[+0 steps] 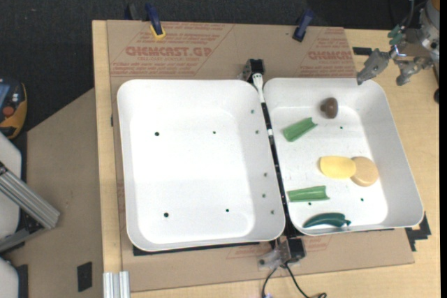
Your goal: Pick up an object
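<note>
Metal jaws (pixel 386 71) hang at the upper right, over the far right corner of the right bin (pixel 391 123), and whether they are apart or together I cannot tell. Nothing is seen between them — as I judge it, the pick has not begun and the whole task is left. Every candidate lies in the right bin: one brown ball (pixel 329 107), two green wedges (pixel 299 129) (pixel 307 194), one yellow oval (pixel 336 167) touching one tan disc (pixel 364 172), and one dark teal curved piece (pixel 326 221) — six things. Beside it on the surface (pixel 209 49), the left bin (pixel 188 164) makes two bins.
</note>
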You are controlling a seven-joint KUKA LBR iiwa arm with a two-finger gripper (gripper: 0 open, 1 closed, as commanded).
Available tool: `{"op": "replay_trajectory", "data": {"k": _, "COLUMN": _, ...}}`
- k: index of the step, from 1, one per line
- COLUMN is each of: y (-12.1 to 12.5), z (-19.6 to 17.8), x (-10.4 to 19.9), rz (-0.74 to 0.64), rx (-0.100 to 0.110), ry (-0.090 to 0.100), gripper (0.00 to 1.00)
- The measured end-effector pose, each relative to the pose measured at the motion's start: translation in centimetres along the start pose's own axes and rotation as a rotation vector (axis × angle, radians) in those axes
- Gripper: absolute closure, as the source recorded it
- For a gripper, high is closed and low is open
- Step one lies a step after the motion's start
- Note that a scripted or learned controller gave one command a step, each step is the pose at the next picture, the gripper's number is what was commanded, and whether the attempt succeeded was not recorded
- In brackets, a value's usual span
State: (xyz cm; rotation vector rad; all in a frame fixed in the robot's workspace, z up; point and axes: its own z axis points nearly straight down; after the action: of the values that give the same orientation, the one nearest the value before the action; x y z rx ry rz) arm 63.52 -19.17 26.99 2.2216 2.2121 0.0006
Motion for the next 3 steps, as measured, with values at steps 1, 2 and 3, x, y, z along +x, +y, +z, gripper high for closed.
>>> {"op": "replay_trajectory", "data": {"k": 1, "y": 0.1, "z": -1.0, "x": 0.3, "rz": -0.005, "rx": -0.002, "ry": 0.0, "gripper": 1.0}}
{"op": "replay_trajectory", "data": {"k": 2, "y": -10.7, "z": 1.0, "x": 0.2, "rz": 0.001, "rx": 0.013, "ry": 0.007, "gripper": 1.0}}
{"op": "replay_trajectory", "data": {"k": 3, "y": -15.8, "z": -0.2, "x": 0.7, "rz": -0.002, "rx": 0.008, "ry": 0.006, "gripper": 1.0}}
